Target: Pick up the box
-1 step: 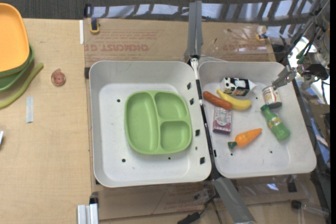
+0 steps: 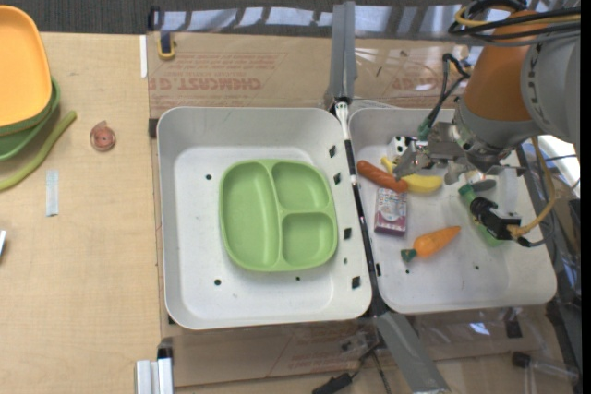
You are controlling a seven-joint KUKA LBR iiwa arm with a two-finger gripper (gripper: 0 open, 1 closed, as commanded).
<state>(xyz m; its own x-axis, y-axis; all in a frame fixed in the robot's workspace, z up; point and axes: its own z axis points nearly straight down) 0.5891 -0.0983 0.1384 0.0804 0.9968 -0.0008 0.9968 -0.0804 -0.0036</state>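
Observation:
The box [image 2: 391, 213] is small, pink and purple, and lies flat in the left part of the right bin [image 2: 462, 286]. My gripper [image 2: 413, 161] hangs over the upper part of that bin, above and slightly right of the box and apart from it. It is just over a yellow banana [image 2: 425, 185] and a red-orange sausage-like piece [image 2: 381, 175]. The grey arm with its orange band [image 2: 499, 88] reaches in from the right.
An orange carrot [image 2: 434, 242] lies right of the box. A green item [image 2: 489, 224] sits under the arm's cables, and a small black-and-white toy [image 2: 399, 144] is near the bin's top. The left bin [image 2: 185, 281] holds a green divided plate [image 2: 277, 215]. Yellow and green dishes [image 2: 20, 78] lie far left.

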